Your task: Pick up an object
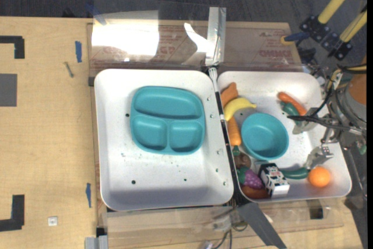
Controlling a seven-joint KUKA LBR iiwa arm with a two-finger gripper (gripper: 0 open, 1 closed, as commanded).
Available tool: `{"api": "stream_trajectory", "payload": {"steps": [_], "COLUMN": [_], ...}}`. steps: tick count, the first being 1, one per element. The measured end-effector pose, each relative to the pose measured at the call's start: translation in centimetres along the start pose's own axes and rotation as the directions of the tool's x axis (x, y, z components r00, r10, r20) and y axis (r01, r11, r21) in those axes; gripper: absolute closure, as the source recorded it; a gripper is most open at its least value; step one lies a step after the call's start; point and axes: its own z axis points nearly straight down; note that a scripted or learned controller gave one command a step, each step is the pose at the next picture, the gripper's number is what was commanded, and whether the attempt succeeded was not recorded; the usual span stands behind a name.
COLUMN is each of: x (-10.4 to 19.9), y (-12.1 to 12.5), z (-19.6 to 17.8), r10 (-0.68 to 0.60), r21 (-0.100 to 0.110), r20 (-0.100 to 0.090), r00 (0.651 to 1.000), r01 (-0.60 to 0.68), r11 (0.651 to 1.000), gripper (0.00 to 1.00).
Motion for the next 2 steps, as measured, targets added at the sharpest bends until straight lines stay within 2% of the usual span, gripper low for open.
{"api": "stream_trajectory", "payload": {"steps": [1,2], "x": [-3.4,-7.6], "y": [-5.4,-2.7], "z": [10.9,11.1], "r10": [0.079,0.215], "r21": [0.004,0.001], "r20": [0.011,0.007], "r00": [0.997,0.976], "r01": [-0.079,-0.216], "r11": [0.997,0.977], "gripper": [0.0,0.0]}}
